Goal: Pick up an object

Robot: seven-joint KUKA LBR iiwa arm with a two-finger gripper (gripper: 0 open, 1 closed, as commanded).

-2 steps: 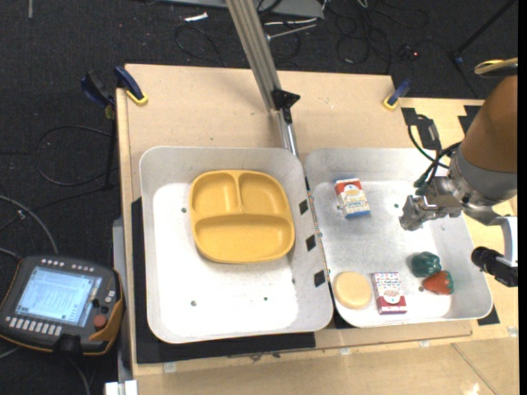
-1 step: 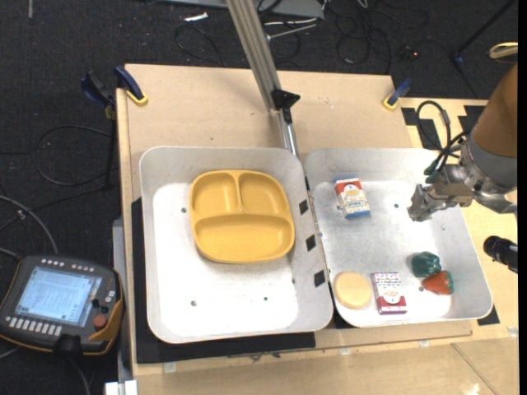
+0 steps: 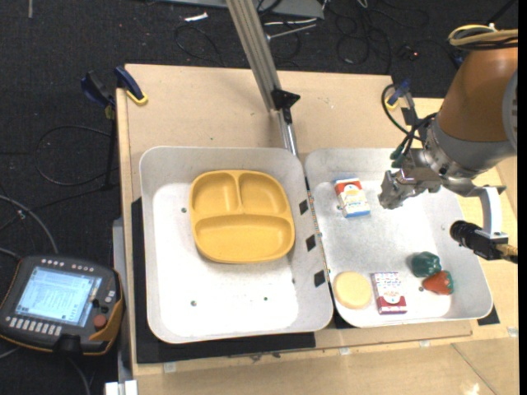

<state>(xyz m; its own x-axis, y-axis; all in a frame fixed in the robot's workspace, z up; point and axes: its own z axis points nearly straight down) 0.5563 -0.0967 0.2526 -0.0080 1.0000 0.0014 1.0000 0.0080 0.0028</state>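
Hovering tool beside small carton; fingers hard to make out.

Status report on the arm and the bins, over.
Gripper over the right bin, beside the small white box, holding nothing. Round yellow piece, second box, green and red items untouched. Nothing blocking.

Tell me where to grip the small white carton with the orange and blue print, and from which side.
Judging by its pose, the small white carton with the orange and blue print lies flat in the right white bin, apart from other items. Come straight down from above and close across its two long sides, the narrower span. The gripper hovers just beside it.
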